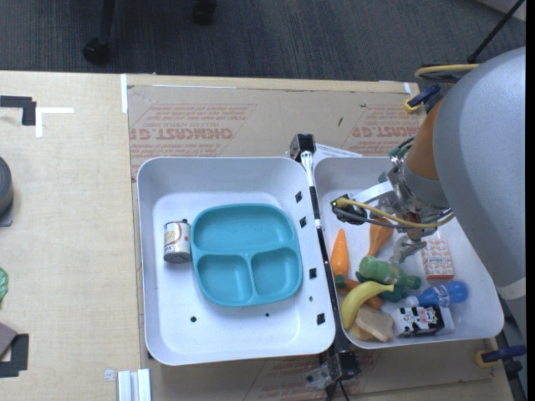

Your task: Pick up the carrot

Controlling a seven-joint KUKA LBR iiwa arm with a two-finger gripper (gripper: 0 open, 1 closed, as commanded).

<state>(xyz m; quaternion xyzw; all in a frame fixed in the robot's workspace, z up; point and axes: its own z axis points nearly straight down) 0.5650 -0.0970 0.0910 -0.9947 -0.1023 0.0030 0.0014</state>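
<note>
The carrot [380, 237], orange and tapered, lies in the right bin [489, 303] near its middle, pointing down and to the left. My gripper [409, 249] hangs low over the right bin just to the right of the carrot, close beside it, under the grey arm with its orange band. Yellow and black cables loop over the carrot's upper end and hide part of it. I see nothing held by the gripper.
The right bin also holds an orange vegetable [339, 254], a green toy [378, 269], a banana [358, 300], a bread slice [374, 328], a blue bottle [444, 293], a pink box [437, 260] and a black-and-white carton [418, 318]. The left bin [155, 307] holds a teal divided plate [247, 252] and a small can [176, 241].
</note>
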